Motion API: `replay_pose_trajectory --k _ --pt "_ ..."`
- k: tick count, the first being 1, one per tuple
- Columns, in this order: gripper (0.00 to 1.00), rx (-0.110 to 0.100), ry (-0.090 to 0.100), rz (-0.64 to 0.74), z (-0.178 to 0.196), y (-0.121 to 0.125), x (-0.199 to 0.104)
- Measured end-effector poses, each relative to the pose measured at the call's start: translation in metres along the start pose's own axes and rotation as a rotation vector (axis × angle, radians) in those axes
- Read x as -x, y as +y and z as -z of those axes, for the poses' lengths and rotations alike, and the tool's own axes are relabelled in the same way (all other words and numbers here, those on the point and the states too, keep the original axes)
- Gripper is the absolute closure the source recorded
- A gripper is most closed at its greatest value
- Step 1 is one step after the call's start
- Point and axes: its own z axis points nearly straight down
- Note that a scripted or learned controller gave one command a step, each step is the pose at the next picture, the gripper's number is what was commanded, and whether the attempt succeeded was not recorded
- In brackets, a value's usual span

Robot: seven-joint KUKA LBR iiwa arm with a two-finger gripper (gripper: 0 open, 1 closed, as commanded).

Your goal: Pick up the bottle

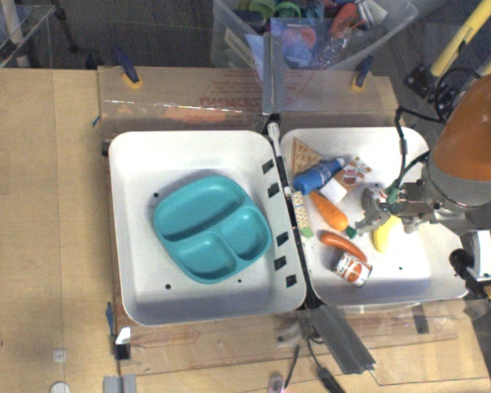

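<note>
The blue bottle (pixel 317 174) is lying in the right bin (pixel 409 273) (near the back, by the middle wall). The gripper (pixel 374 217) is hanging over the toys nearby, and I cannot tell how it is set.

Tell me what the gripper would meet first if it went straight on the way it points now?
The gripper points left and down into the right bin. The yellow banana-like toy sits right at it, so probably that first, then the carrot. Depth is unclear from this slant.
</note>
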Motion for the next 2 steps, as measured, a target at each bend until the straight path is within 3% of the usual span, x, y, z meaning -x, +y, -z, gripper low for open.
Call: replay_pose_trajectory --k 1,2 --pt "0.0 0.004 -0.002 -0.024 -0.007 0.06 -0.02" --pt "0.0 0.005 -0.003 -0.141 -0.01 0.1 -0.028"
